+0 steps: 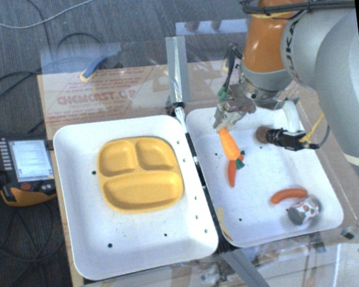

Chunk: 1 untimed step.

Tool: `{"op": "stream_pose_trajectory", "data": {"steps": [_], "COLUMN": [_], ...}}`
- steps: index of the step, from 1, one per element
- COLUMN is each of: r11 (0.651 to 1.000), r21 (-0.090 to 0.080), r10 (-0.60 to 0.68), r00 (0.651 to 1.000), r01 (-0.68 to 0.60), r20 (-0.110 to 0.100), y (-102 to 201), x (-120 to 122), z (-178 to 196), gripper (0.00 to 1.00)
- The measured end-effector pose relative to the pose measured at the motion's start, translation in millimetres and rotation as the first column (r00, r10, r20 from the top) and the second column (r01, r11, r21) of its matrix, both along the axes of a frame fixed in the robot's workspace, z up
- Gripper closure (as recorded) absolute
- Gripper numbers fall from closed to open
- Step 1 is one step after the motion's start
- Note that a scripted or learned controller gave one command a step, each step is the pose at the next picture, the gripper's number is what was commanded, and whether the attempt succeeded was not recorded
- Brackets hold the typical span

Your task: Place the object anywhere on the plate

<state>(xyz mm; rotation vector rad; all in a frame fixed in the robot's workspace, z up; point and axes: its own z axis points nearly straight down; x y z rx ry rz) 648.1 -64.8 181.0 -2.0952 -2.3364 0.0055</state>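
A yellow plate [140, 174] with three compartments lies in the left bin [88, 250]. In the right bin [270, 232], an orange carrot [230, 144] lies near the left wall, pointing up toward my gripper [229, 117]. The gripper hangs at the bin's far left part, right over the carrot's upper end. Whether it touches the carrot is hidden by the wrist. A smaller red-orange piece [232, 172] with a green stem lies just below the carrot.
A reddish sausage [288, 195] and a grey, white and red object [302, 211] rest in the right bin's near right corner. A dark plug on a cable [282, 138] hangs from the arm. A raised divider [196, 170] separates the bins.
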Motion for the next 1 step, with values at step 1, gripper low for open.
{"op": "stream_pose_trajectory", "data": {"steps": [1], "r11": [1.0], "r21": [0.0], "r10": [0.0], "r00": [1.0], "r01": [0.0], "r20": [0.0], "y": [110.2], "x": [-14.0], "z": [0.2], "gripper": [1.0]}}
